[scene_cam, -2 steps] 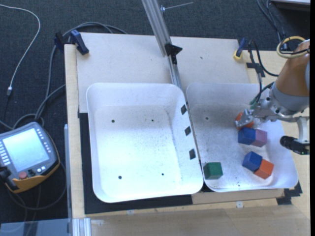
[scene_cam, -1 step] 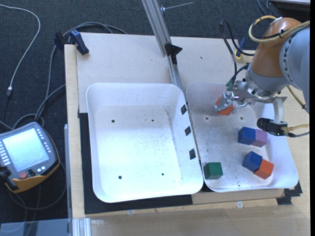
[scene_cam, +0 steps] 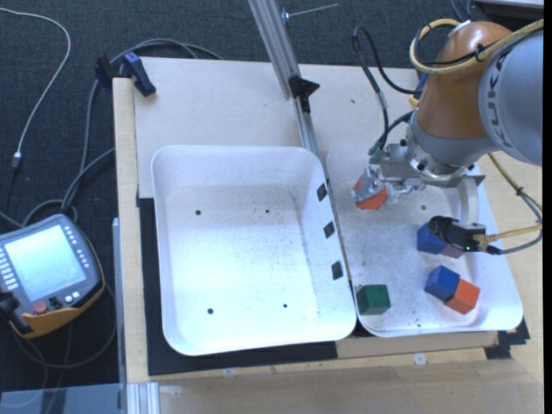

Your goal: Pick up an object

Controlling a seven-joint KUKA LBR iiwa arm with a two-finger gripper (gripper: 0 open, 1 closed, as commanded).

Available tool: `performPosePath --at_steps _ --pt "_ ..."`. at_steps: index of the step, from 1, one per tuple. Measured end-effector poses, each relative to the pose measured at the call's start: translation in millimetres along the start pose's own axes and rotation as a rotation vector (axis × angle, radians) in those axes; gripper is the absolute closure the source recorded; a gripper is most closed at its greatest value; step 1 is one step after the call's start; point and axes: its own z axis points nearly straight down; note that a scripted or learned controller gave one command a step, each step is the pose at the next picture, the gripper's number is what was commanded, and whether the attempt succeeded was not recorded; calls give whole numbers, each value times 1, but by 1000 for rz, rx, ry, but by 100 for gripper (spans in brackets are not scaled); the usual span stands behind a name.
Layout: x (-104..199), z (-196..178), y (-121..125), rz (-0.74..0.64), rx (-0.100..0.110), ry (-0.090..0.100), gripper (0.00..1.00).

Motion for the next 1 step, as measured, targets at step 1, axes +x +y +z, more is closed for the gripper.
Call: performPosePath --at_steps 1 --pt "82 4 -12 -1 6 -1 100"
